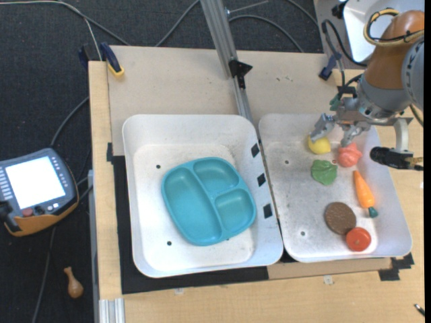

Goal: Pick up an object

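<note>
Over the far part of the right bin (296, 244) the gripper (335, 132) hung from the arm (390, 59), which entered from the right edge of the scene. Its two fingers (324, 125) stood apart, pointing down, with nothing seen between them. The left finger was just beside the lemon (319, 145), which lay directly under it; whether they touched could not be told. The right finger stood just above the pink item (348, 157).

Contents of the right bin were noted as follows. The lemon lay farthest, with the pink item just to its right and slightly nearer. A green item (324, 172) lay near of both, close to them. A carrot (364, 192) lay to the right of the green item, tilted, its green tip pointing to the near side. A brown disc (339, 217) lay nearer, and a tomato (358, 238) lay just beside it at the near right corner.

The left bin (145, 140) held a teal tray (209, 199) with three compartments, lying flat and turned at a slant.

A pendant (34, 190) with a lit screen lay on the floor, well left of the bench (168, 79). A metal post (219, 25) rose from between the bins at the far side.
</note>
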Available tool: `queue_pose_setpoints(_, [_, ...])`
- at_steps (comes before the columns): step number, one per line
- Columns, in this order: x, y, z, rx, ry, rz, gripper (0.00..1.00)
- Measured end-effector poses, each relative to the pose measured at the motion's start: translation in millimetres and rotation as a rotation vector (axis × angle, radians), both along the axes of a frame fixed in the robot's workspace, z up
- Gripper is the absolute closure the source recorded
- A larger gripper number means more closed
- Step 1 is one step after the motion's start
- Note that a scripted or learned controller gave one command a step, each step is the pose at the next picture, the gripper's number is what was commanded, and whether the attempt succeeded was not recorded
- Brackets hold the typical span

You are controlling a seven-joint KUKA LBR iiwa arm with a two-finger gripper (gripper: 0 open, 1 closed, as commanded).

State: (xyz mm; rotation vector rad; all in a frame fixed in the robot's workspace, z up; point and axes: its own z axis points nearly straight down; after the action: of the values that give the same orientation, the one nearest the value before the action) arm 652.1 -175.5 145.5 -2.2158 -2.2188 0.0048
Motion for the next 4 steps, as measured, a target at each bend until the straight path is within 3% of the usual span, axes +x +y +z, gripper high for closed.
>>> queue_pose_setpoints(1, [-2, 1, -43, 0.0, -0.001, 0.0, 0.0])
queue_pose_setpoints(2, [-2, 2, -61, -0.002, -0.004, 0.001, 0.0])
queue_pose_setpoints(3, [-2, 2, -49, -0.002, -0.003, 0.001, 1.0])
queue_pose_setpoints(4, [-1, 7, 16, -0.003, -0.015, 0.001, 1.0])
